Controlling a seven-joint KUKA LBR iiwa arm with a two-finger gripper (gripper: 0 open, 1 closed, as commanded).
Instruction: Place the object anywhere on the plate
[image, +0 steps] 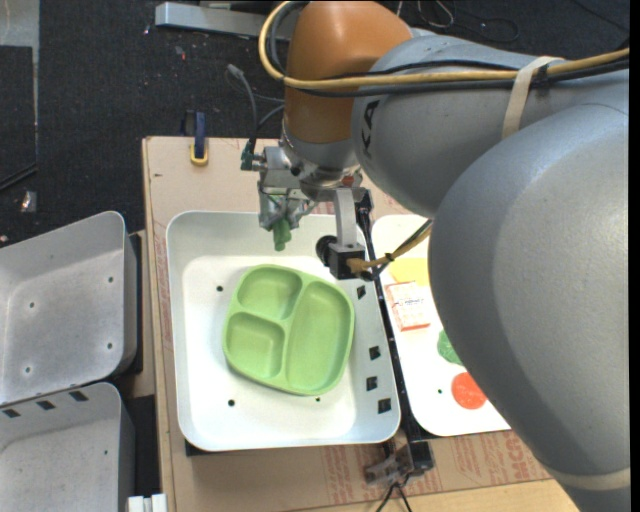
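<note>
Camera view, tool (281, 226) gripping upright green object (283, 237)

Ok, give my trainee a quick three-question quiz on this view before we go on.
1. True or false: the light green plastic divided plate lies in the right white bin.
2. How many compartments does the plate have? A: two. B: three. C: four.
3. Fill in: the small dark green object in the gripper hangs by the plate's ___ edge (near or far).
Key: 1 false, it lies in the left white bin; 2 B; 3 far.

Light green plate (290, 330); white bin (200, 400); dark green object (282, 238).
</note>
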